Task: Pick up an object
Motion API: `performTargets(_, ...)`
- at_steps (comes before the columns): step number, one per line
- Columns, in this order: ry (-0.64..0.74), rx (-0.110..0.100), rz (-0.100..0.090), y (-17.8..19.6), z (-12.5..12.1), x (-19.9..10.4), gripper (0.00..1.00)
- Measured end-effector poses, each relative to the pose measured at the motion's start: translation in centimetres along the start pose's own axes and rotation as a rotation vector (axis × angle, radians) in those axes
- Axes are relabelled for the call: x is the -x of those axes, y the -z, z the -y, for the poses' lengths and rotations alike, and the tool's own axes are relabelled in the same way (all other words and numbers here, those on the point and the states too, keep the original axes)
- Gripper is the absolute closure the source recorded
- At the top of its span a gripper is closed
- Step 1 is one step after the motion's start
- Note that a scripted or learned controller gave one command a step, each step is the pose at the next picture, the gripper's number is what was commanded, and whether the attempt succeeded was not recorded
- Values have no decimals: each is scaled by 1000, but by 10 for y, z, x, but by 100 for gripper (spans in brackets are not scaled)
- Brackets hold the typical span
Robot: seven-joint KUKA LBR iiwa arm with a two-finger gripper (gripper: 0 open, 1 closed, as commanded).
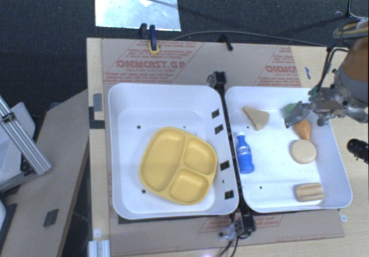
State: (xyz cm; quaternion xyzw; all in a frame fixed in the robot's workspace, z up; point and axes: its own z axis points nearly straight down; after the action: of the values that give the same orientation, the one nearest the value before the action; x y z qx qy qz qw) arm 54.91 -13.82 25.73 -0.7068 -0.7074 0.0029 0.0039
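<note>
The gripper (pixel 298 113) hangs over the far right part of the right bin (pixel 271 204), just beside the carrot (pixel 304 129) — whether it is clenched or released, I cannot tell. Nothing looks lifted: the carrot, round biscuit (pixel 302 151), bread roll (pixel 308 192), blue bottle (pixel 244 154) and wedge (pixel 257 117) all lie in the bin — the pick seems not yet made

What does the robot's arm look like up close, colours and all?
The arm is a rounded grey body with an orange band above the wrist. Its end carries a darker grey metal gripper, blocky and angular. A thin dark cable runs alongside the wrist.
</note>
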Motion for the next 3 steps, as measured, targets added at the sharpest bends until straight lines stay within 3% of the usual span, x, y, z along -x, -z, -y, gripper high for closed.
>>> performTargets(1,3,12,2,6,-2,0,0)
performTargets(3,0,8,1,-85,-9,-2,0)
